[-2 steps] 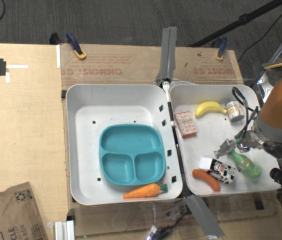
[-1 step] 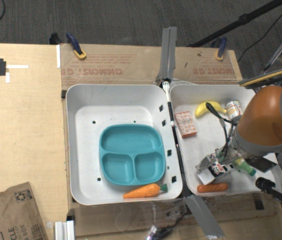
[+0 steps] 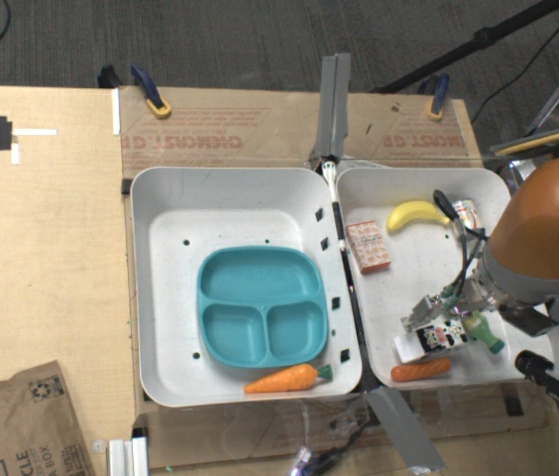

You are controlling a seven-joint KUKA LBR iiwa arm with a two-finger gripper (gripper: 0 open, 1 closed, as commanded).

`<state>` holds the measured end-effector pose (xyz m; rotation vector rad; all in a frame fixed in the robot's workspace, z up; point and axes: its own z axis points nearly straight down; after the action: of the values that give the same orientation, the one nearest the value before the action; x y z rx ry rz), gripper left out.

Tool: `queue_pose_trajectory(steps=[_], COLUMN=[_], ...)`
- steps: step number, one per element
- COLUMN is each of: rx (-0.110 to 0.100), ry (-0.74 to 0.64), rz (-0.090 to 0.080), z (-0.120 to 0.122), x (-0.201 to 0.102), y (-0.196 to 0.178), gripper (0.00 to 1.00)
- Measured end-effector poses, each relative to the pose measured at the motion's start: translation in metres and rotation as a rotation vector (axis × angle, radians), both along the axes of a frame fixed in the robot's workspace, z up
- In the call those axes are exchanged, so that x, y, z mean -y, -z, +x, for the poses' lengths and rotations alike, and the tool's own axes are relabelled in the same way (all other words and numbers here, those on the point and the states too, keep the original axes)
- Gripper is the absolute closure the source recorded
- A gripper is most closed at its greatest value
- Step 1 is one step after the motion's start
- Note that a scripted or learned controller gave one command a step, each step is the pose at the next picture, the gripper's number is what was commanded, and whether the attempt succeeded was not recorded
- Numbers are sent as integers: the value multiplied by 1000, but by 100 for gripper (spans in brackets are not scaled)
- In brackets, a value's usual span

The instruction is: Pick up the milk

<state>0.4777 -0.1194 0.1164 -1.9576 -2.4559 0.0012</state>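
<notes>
The milk (image 3: 445, 338) is a small white container with black patches and a green cap, lying on its side near the front of the right bin (image 3: 398, 296). My gripper (image 3: 432, 314) hangs right over its upper left end, touching it or very close to it. The grey and orange arm (image 3: 542, 231) covers the bin's right side. From this angle I cannot tell whether the milk sits in the gripper.
In the right bin, an orange carrot (image 3: 421, 370) lies just in front of the milk, with a banana (image 3: 413, 213) and a red and white box (image 3: 368, 245) further back. The left bin (image 3: 161, 266) holds a teal divided plate (image 3: 260, 305) and another carrot (image 3: 281, 380).
</notes>
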Motion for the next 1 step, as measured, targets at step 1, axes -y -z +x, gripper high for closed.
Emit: queue_pose_trajectory(steps=[1], rx=[-1], ry=[-67], rz=[-1], z=[11], x=[89], y=[-122], gripper=[0])
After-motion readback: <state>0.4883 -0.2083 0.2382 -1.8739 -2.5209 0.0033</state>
